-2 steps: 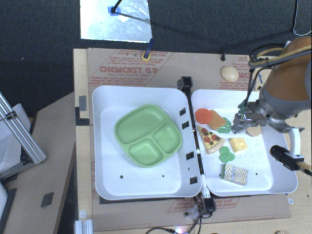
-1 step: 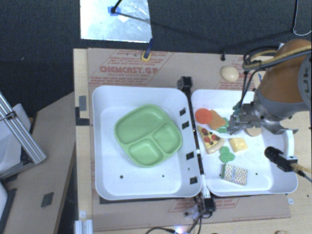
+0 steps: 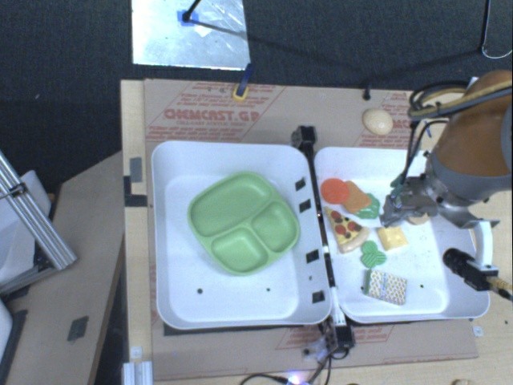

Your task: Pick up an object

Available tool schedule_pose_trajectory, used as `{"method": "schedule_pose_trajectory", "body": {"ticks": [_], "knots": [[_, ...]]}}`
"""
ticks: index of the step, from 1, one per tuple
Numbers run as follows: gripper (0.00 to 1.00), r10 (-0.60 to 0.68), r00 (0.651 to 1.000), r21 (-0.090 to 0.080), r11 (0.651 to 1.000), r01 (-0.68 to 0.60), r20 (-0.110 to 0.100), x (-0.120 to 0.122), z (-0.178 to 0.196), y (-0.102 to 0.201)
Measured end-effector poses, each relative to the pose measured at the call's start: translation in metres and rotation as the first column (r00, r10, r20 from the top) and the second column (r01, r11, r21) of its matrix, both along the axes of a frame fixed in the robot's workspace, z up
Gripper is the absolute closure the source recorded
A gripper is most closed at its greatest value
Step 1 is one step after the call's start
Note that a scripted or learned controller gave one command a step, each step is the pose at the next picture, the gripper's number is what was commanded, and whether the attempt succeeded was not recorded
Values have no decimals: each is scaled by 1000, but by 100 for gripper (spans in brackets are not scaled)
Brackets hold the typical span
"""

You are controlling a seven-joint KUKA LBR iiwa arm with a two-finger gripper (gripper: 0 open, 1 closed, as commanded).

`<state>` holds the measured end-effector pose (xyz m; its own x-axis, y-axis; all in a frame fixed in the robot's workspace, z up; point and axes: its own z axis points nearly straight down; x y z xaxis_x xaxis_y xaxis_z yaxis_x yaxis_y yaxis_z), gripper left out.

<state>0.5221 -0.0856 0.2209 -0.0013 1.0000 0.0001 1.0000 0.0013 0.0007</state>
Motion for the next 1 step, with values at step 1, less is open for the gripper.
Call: {"method": "schedule_pose_trajectory", "body": {"ticks": [1], "knots": [[100, 5, 1000, 0, 1000, -5, 2, 16, 11, 5]]}}
